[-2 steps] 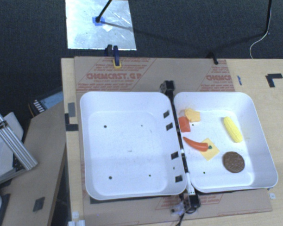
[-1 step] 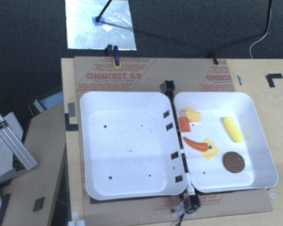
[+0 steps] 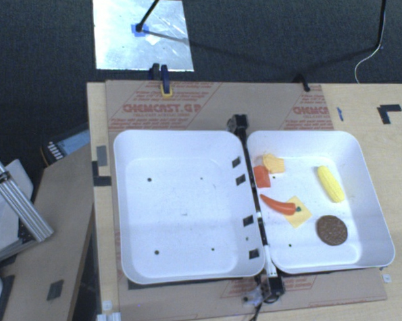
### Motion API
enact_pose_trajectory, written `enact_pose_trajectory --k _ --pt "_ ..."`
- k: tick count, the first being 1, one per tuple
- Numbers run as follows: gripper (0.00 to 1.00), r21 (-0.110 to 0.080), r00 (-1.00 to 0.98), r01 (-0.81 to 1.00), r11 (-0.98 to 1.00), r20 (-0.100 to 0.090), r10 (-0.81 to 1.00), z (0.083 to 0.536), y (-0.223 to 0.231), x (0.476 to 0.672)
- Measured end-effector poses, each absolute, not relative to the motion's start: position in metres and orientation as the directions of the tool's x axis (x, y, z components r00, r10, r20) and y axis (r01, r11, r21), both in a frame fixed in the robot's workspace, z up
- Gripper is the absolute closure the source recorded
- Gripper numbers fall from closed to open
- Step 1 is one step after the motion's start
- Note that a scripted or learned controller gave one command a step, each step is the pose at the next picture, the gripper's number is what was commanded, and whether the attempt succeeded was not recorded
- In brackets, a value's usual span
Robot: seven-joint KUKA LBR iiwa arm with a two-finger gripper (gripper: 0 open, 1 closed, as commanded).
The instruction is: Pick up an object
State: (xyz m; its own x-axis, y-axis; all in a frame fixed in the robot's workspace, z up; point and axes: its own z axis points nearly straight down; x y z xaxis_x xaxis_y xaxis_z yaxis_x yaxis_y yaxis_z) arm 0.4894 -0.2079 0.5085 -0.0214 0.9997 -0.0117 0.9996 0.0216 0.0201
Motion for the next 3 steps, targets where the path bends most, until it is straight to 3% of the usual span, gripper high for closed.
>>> enact_pose_trajectory --k 1,2,3 --pt "1.00 0.025 -0.026 0.999 0.026 -0.015 1.000 0.520 -0.208 0.490" --pt "0.00 0.024 -0.025 0.999 0.026 -0.014 1.000 0.520 -0.208 0.490" --pt "1.00 0.029 -0.029 0.999 0.030 -0.017 0.999 0.532 -0.209 0.491"
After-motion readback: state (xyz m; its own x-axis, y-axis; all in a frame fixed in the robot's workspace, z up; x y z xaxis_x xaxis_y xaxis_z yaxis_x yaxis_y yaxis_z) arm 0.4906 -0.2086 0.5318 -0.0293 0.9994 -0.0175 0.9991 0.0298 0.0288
